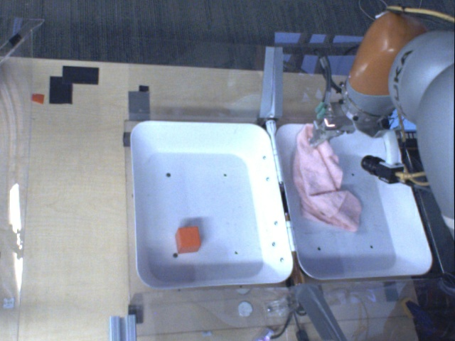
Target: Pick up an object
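On the pale wooden worktop (71,212) two white bins sit side by side: the left bin (153,261) holds a small orange block (188,239), and the right bin (370,261) holds a crumpled pink cloth (323,183) lying along its left half. The cloth looks light, soft and limp, so it should sag and drape when lifted; a raised fold or bunched ridge looks like the best place to pinch. The hand (325,125) is at the cloth's top corner, which appears drawn up toward it, though whether it is clamped on the fabric I cannot tell.
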{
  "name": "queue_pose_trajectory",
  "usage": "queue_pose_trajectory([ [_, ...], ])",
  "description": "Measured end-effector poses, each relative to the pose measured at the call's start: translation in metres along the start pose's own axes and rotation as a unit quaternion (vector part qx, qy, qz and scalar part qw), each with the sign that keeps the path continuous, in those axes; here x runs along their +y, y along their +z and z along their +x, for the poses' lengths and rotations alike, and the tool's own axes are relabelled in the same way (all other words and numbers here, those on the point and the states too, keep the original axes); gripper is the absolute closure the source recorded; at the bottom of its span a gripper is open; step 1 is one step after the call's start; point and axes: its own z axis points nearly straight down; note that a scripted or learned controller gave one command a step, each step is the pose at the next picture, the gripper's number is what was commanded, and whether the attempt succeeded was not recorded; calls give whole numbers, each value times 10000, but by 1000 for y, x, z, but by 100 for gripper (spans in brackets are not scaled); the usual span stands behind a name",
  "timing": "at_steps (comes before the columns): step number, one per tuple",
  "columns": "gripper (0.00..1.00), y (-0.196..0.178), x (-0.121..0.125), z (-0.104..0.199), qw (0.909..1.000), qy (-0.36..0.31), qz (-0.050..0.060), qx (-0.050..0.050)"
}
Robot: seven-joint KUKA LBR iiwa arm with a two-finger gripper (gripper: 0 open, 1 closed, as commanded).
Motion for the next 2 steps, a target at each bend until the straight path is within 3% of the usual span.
queue_pose_trajectory([
  [1,0,0,0,0,10000,-1,0,-1],
  [2,0,58,-1,-8,9981,-616,23,10],
])
